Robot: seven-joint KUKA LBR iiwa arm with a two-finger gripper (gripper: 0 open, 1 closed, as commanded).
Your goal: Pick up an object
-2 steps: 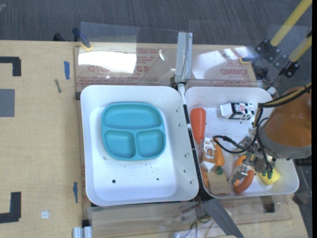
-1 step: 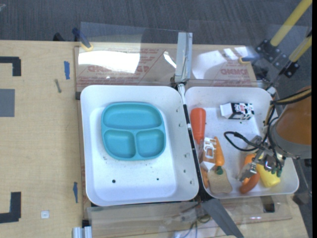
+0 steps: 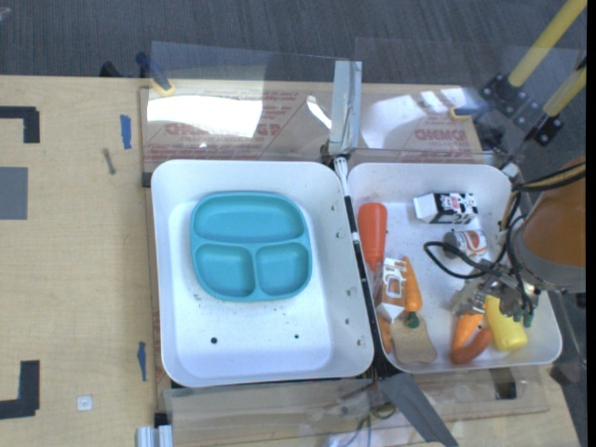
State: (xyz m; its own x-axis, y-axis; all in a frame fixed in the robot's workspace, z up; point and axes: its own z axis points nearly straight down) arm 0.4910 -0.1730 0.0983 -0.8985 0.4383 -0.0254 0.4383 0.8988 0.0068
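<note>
My gripper (image 3: pixel 486 298) hangs low in the right bin (image 3: pixel 545 347), near its front right corner, with the arm's orange band (image 3: pixel 559 236) behind it. Directly under and in front of the gripper lie an orange carrot-like toy (image 3: pixel 468 338) and a yellow toy (image 3: pixel 507 331), side by side. Cables and the gripper body hide where the tips meet these toys. Nothing can be seen lifted off the bin floor.
Further left in the right bin lie an orange cylinder (image 3: pixel 372 231), a small printed packet (image 3: pixel 396 285), a tan piece (image 3: pixel 415 345), a white-and-black carton (image 3: pixel 447 206) and a white-and-red item (image 3: pixel 471 242). The left bin (image 3: pixel 172 250) holds a blue divided plate (image 3: pixel 250 245).
</note>
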